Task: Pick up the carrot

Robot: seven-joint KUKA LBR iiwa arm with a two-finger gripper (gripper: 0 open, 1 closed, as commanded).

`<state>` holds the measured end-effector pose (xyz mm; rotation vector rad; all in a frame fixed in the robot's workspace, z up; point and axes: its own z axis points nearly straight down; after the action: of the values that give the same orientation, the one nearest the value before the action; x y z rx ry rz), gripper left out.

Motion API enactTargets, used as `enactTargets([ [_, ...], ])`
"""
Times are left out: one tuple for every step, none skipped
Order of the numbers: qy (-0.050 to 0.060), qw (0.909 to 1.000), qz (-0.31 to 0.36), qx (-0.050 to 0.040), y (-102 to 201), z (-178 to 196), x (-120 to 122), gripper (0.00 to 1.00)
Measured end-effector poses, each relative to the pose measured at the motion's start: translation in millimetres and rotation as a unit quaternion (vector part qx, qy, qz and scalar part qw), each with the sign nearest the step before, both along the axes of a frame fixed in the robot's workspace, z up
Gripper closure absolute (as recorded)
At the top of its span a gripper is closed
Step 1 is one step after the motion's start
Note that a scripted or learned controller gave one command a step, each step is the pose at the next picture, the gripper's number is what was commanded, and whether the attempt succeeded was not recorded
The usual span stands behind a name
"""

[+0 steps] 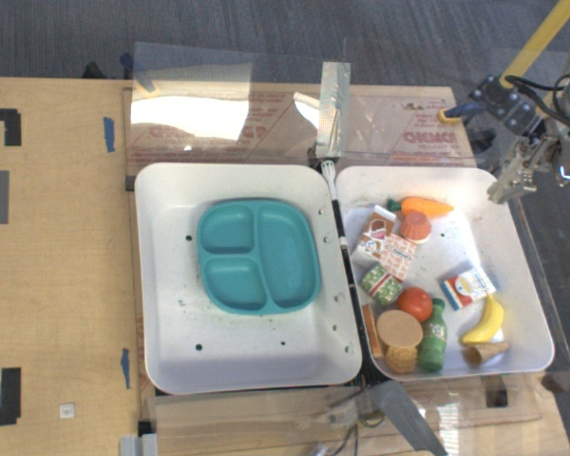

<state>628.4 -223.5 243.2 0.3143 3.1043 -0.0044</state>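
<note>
The carrot [426, 206] is orange with a green top and lies flat at the back of the right bin [527, 283], close to the far wall. My gripper [506, 181] hangs at the bin's back right corner, above the rim. It is to the right of the carrot, apart from it, with nothing seen in it.
Around the carrot lie a pink-orange cup [415, 224], a milk carton [385, 245], a tomato [415, 303], a green bottle [434, 340], a banana [486, 321] and a small carton [467, 286]. The left bin [161, 283] holds a teal divided plate [259, 255].
</note>
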Motion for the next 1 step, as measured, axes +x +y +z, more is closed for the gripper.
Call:
enactTargets([
  [-0.005, 1.0000, 0.000, -0.0010, 0.2, 12.4, 2.2, 1.00],
])
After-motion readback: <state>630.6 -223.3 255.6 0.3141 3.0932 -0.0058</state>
